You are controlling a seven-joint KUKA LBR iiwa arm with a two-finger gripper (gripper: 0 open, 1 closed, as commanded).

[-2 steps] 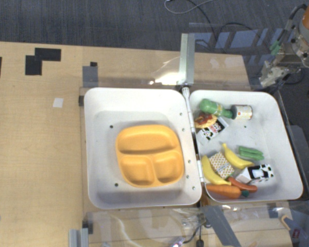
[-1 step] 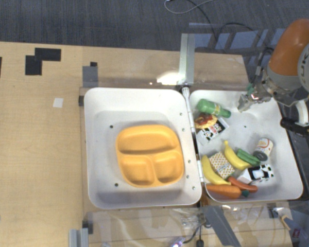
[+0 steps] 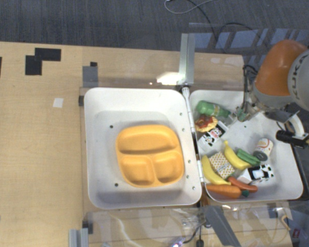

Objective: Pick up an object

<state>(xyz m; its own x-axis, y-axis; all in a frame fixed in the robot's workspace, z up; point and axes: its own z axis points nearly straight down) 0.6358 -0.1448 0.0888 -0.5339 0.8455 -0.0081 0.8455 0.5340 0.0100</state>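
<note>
Two shallow white bins sit side by side on the bench, and the metal divider rail [image 3: 193, 138] between them serves as the landmark. Left of the rail, the left bin [image 3: 100, 189] holds a yellow plastic tray with three compartments [image 3: 149, 155], lying flat near the bin's middle. Right of the rail, the right bin [image 3: 293, 187] holds a heap of small toys: a green plastic bottle [image 3: 210, 108] near the rail's far end, a small black-and-white cow figure [image 3: 212, 136] just beside the rail, two yellow bananas [image 3: 211, 171] crossing each other nearer the front, an orange carrot [image 3: 224, 191] at the front edge, and a white cup with a red mark [image 3: 264, 147] well to the right. Farther right of the rail, the grey arm with its orange band [image 3: 275, 71] reaches over the bin's far side, and the gripper [image 3: 243, 113] hangs just right of the green bottle. Whether it is spread or closed cannot be told, and nothing is seen held in it.
</note>
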